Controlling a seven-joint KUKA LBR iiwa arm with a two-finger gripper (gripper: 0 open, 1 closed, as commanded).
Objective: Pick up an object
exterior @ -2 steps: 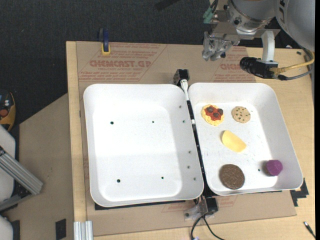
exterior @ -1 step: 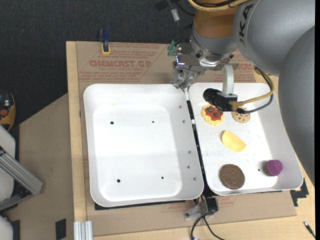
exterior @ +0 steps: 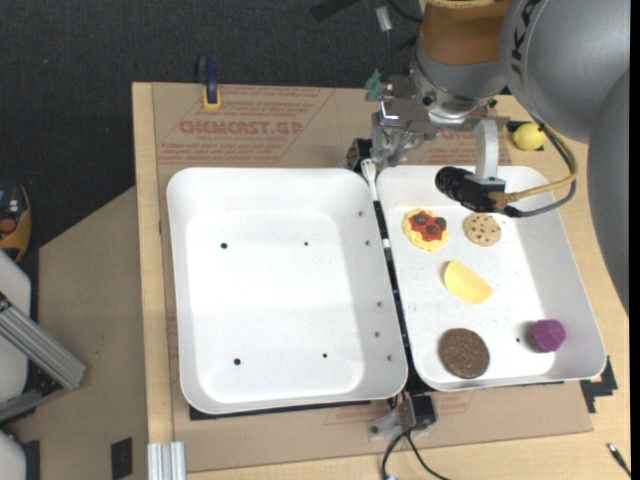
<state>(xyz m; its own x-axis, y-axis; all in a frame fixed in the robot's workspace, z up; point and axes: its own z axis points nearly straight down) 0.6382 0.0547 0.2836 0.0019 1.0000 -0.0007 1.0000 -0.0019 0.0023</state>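
The right bin [exterior: 575,298] holds several toy foods. A yellow disc with red topping [exterior: 427,228] lies near its back left, with a chocolate-chip cookie [exterior: 483,230] just to its right. A pale yellow wedge [exterior: 467,282] sits mid-bin. A dark brown round cookie [exterior: 464,352] and a purple piece [exterior: 547,335] lie near the front edge. My gripper [exterior: 380,151] hangs low over the back left corner of the right bin, by the divide between the bins, behind and left of the topped disc. Nothing shows in its grasp.
The left bin [exterior: 185,268] lies beside the right one. The grey arm and orange band [exterior: 470,28] cover the back right. A black fitting with a cable [exterior: 462,185] hangs over the right bin's back. A yellow ball [exterior: 528,136] sits behind the bin.
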